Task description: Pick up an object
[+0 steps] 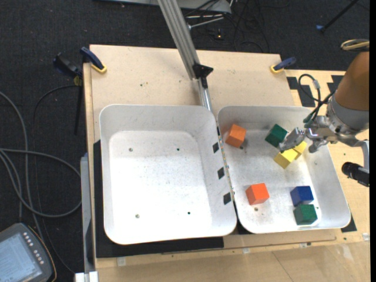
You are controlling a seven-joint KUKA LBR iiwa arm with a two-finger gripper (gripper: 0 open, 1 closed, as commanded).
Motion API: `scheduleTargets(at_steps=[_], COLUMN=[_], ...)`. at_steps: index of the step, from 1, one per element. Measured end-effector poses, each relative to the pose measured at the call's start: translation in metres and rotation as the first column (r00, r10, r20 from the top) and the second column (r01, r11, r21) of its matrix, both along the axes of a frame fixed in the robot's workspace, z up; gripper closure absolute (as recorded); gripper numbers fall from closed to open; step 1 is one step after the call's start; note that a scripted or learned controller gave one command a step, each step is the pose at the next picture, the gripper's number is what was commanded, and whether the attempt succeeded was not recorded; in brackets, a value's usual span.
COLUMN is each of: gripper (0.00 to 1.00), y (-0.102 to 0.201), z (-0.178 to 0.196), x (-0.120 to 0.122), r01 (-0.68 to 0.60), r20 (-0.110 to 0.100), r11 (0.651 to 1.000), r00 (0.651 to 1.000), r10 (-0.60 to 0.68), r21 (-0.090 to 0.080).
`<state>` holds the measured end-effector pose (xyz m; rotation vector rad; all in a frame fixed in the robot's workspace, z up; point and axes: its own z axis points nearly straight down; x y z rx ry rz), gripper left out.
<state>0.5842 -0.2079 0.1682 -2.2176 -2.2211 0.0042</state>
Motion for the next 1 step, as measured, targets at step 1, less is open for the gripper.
scheduleTargets(at_steps=[1], gripper=[0.00], y=[-0.0006], z=[-0.0433], x=[-0.0016], r01=[0.001], r20=[0.000], r11=[1.000], r00=[1.000], r10=[-0.001], r21=[0.000])
